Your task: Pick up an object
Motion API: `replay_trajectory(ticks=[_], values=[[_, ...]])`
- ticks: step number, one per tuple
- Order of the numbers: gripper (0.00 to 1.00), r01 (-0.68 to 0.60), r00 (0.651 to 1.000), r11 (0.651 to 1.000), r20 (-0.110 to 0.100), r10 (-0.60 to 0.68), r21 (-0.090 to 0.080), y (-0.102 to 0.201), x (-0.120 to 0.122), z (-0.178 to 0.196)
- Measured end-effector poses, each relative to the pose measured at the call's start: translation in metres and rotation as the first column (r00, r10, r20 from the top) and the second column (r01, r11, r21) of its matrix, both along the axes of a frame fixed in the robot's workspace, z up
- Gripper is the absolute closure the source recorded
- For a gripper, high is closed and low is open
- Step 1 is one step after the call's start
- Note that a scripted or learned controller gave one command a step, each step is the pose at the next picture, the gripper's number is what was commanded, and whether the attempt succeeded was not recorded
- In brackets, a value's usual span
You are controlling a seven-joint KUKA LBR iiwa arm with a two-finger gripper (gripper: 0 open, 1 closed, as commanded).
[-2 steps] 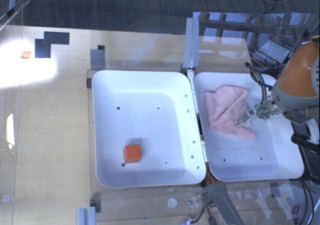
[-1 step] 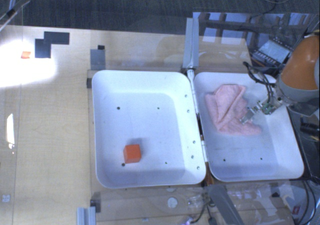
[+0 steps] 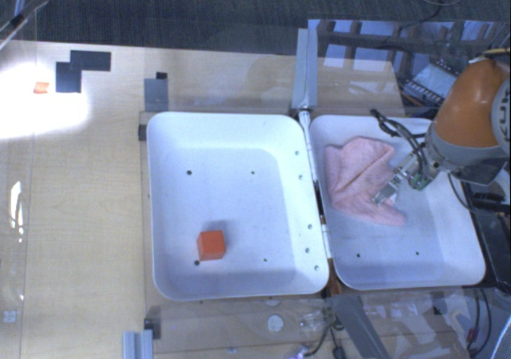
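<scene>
Orange and small, a cube [image 3: 211,245] sits alone in the left bin [image 3: 168,190], low and toward its near-left corner. Across the divider, the right bin [image 3: 447,258] holds a crumpled pink cloth [image 3: 359,178], and the end effector [image 3: 389,191] is down at the cloth's right edge, seemingly touching it. Whether it has closed on any fabric cannot be told. Judged from this, the grasp step is in hand; next comes a firm close and a straight lift.
</scene>
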State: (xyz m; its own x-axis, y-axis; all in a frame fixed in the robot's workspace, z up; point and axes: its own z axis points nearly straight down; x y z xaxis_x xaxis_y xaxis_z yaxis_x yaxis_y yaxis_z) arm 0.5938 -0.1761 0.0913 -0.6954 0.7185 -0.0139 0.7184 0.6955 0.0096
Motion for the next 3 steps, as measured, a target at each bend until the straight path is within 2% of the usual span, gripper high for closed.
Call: replay_trajectory(ticks=[1, 2, 3], values=[[0.0, -0.128, 0.992, 0.992, 0.002, 0.128, -0.003, 0.035, -0.008, 0.0], [0.0, -0.053, 0.999, 0.999, -0.002, 0.053, 0.001, 0.047, 0.036, -0.001], [0.0, 0.09, 0.996, 0.996, 0.001, -0.09, 0.003, 0.091, 0.013, 0.0]])
